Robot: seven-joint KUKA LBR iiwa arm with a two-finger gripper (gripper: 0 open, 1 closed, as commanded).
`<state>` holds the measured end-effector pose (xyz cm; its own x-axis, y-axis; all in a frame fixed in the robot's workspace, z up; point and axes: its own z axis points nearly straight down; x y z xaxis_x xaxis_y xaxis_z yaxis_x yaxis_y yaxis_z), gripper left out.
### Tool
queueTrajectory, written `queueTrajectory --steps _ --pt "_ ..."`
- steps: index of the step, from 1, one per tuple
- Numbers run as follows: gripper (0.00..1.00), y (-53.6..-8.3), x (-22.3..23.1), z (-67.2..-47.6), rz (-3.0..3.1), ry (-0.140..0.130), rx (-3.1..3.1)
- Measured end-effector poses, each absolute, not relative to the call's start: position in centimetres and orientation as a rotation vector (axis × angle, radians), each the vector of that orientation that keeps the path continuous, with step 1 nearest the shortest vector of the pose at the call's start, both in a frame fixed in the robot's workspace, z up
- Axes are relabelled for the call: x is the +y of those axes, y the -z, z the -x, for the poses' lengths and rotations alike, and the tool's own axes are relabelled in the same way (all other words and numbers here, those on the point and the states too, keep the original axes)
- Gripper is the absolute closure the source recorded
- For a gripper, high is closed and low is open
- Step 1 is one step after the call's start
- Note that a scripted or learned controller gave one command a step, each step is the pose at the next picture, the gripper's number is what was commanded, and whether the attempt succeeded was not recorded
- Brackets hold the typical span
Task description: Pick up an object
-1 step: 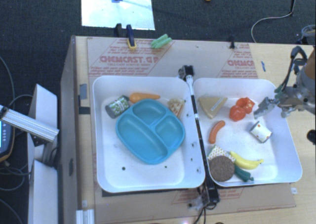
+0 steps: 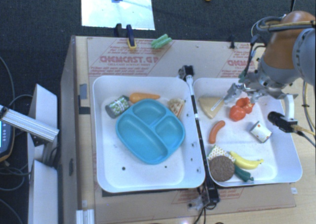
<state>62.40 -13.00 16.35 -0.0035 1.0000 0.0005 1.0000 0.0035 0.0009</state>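
My gripper (image 2: pixel 243 94) hangs over the back of the right bin (image 2: pixel 286 168), open, just above a red pepper (image 2: pixel 239 110). One metal finger (image 2: pixel 230 95) points left toward a pale cheese wedge (image 2: pixel 210 105). Nothing sits between the fingers. Lying loose in the same bin are an orange sausage (image 2: pixel 216 131), a small white can (image 2: pixel 260 132), a banana (image 2: pixel 247 160), a brown round patty (image 2: pixel 222 167) and a green piece (image 2: pixel 243 174).
The left bin (image 2: pixel 113 168) holds a blue divided plate (image 2: pixel 149 130), a carrot (image 2: pixel 144 97), a green can (image 2: pixel 117 106) and a sandwich wedge (image 2: pixel 176 105). A black cable fitting (image 2: pixel 279 120) hangs over the right bin's right side. The grey arm (image 2: pixel 286 45) crosses the back right corner.
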Motion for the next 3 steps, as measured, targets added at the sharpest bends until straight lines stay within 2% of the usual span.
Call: queueTrajectory --steps 1,2,3 --pt "0.00 -8.4 -14.9 -61.0 -2.220 0.000 2.222" --pt "1.00 -9.5 -14.9 -61.1 -2.216 -0.004 2.222" --pt "1.00 -22.5 -6.4 -58.0 -2.214 -0.006 2.224"
